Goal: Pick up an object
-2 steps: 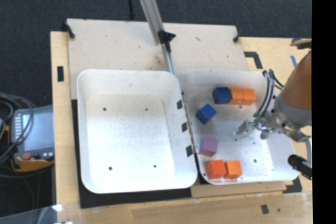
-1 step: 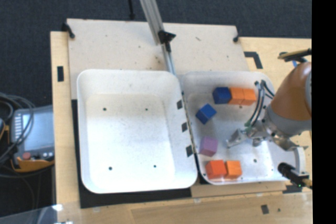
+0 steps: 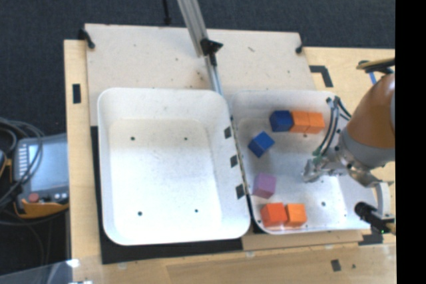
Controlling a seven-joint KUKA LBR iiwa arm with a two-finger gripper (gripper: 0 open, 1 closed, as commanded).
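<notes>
Gripper (image 3: 313,169) over the right bin (image 3: 333,226), finger state indiscernible; purple cube (image 3: 265,185) at its 9 o'clock, apart.

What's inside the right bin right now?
The right bin holds six blocks: two blue blocks, a purple block and orange blocks, two by the far wall and two by the near wall. The arm covers the bin's right side.

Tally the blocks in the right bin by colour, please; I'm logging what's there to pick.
Orange blocks: 4
Blue blocks: 2
Purple block: 1
Total: 7, all in the right bin.
</notes>
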